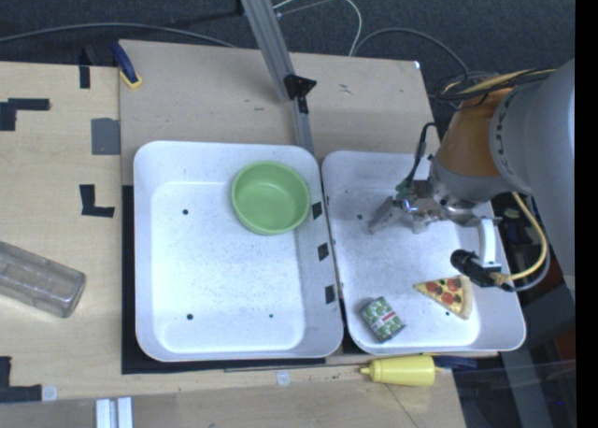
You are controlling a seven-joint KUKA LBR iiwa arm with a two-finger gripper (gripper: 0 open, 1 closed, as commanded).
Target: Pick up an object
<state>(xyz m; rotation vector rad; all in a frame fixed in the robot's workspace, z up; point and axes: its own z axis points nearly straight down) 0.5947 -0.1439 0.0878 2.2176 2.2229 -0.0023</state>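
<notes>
The right bin (369, 169) holds a toy pizza slice (447, 294) near its front right corner and a small green patterned pack (381, 318) at its front edge. A light green bowl (271, 197) stands in the left bin (177, 277), at the back right. My gripper (387, 212) hangs low over the middle of the right bin, its fingers pointing left. They are spread apart with nothing between them. The pizza slice and the pack lie well in front of it, apart from it.
A yellow bottle (404, 370) lies on the bench just outside the right bin's front rim. A clear plastic tumbler (37, 278) lies on the bench far left. A grey metal pole (271, 34) slants in from the back, ending between the bins.
</notes>
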